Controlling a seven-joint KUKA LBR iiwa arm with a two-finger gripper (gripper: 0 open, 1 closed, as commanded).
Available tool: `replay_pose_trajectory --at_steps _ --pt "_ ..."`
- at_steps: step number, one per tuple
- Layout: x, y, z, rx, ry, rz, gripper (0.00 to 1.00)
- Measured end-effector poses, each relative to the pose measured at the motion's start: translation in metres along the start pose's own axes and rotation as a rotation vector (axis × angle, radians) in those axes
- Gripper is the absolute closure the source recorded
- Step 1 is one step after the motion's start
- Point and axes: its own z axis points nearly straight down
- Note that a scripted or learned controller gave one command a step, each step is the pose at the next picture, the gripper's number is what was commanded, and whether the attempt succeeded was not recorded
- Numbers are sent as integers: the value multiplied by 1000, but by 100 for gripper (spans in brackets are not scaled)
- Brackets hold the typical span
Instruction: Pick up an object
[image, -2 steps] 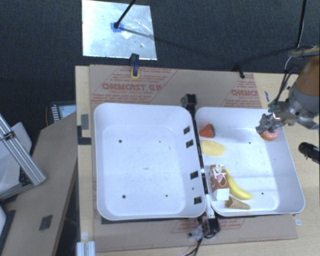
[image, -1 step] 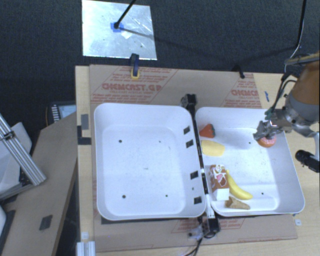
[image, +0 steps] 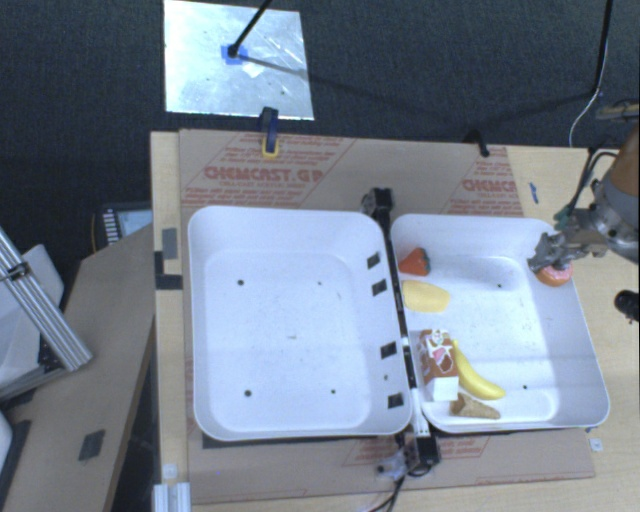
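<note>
My gripper (image: 553, 262) hangs over the far right rim of the right bin (image: 560, 340), on the arm coming in from the right. A small round pink and orange object (image: 554, 273) sits between its fingertips, lifted at rim height. Lower in the right bin lie a red strawberry-like piece (image: 415, 262), a pale yellow piece (image: 425, 295), a banana (image: 476, 379), a red and white packet (image: 436, 352) and a brown piece (image: 473, 407). These cluster along the bin's left and front sides, well away from the gripper.
The left bin (image: 205, 330) stands beside the right one, joined by a black hinged divider (image: 392, 300). Both rest on a cardboard sheet (image: 330, 165). A metal plate (image: 238, 58) lies behind, and an aluminium frame (image: 35, 305) is at far left.
</note>
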Motion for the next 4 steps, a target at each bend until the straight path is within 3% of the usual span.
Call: replay_pose_trajectory --at_steps 3,4 --pt "2 -9 18 2 1 -1 100" --pt "37 -8 9 2 2 -7 100"
